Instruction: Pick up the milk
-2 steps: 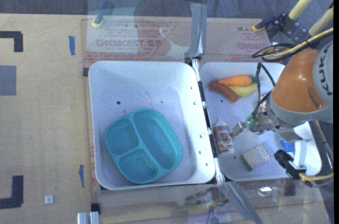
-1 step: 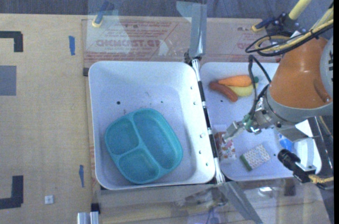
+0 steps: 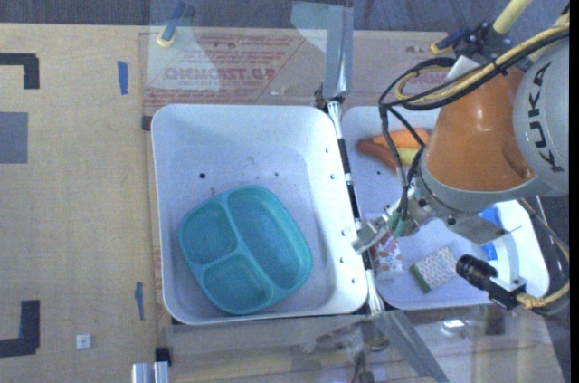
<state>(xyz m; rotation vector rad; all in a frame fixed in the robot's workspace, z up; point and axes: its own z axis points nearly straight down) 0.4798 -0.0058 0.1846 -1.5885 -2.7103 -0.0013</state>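
We're parked over the right bin (image 3: 391,295) with the arm (image 3: 479,137) coming in from the right, and the big orange band is blocking most of what's in there. The gripper (image 3: 384,232) sits low at the bin's left side, right next to the divider between the two bins. As for whether it's clenched, released or grasping something, we honestly can't tell; the tip is a small jumble of metal and it's too cluttered to read.

Now the milk. Just below the gripper tip there's a small carton-looking thing (image 3: 390,258) with a white and reddish print, and that's our best guess for the milk, but it's tiny and we can't read a label. It looks like it's lying on the bin floor just beside the tip, not lifted. A speckled block (image 3: 432,268) lies a bit further right, and something orange (image 3: 384,150), maybe a carrot, pokes out near the back of the bin. There's also a blue and white thing (image 3: 507,232) under the arm on the right that could be another package, hard to say.

The left bin (image 3: 244,132) has a teal divided plate (image 3: 244,248) in it, well apart from the action.

So progress-wise: we'd say we're at the reach or grab stage. Nothing looks carried. What's left is getting a solid grip on the carton and actually lifting it clear of the bin.
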